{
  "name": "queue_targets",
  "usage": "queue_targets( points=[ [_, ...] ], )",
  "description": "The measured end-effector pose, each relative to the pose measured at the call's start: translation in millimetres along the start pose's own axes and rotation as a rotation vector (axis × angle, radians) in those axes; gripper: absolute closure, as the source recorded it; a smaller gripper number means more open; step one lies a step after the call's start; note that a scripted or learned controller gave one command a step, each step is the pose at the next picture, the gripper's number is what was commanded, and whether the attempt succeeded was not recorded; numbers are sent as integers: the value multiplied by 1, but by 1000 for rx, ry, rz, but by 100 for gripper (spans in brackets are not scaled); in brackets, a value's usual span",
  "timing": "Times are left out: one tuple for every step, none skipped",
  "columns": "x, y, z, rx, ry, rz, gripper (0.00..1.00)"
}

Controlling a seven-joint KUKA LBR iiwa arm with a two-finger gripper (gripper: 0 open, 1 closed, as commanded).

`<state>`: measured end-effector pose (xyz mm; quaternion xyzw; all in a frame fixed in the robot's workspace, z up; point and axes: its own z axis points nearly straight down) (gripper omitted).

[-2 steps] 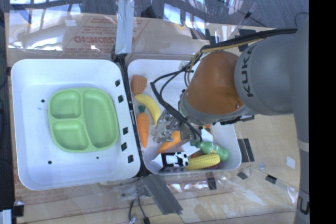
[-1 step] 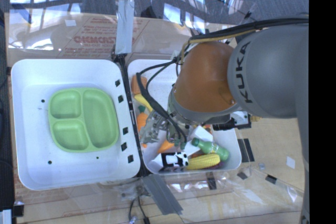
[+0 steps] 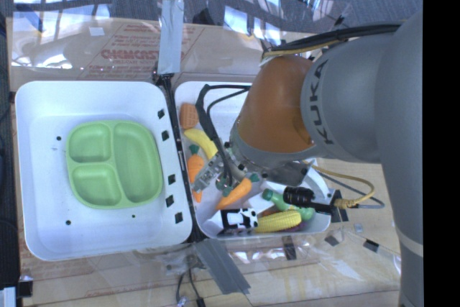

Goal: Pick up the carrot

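Carrot (image 3: 239,191) lies in the right bin (image 3: 215,226) on the bench (image 3: 129,47); end effector (image 3: 215,172) state unclear.

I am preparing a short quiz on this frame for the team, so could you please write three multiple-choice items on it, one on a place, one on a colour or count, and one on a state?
1. Where does the green plate lie?
A. left bin
B. right bin
C. on the bench outside the bins

2. How many compartments does the plate have?
A. two
B. three
C. five

3. Where is the gripper?
A. raised over the left bin
B. down among the toys in the right bin
C. outside both bins

Answers:
1 A, it sits in the left bin.
2 B, three hollows show.
3 B, it is low beside the carrot and the corn.
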<state>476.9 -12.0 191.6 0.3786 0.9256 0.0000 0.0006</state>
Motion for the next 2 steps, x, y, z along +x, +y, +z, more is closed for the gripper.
queue_targets(
  points=[
    [10, 10, 0, 1, 0, 367, 100],
    [29, 28, 1, 3, 1, 690, 100]
  ],
)
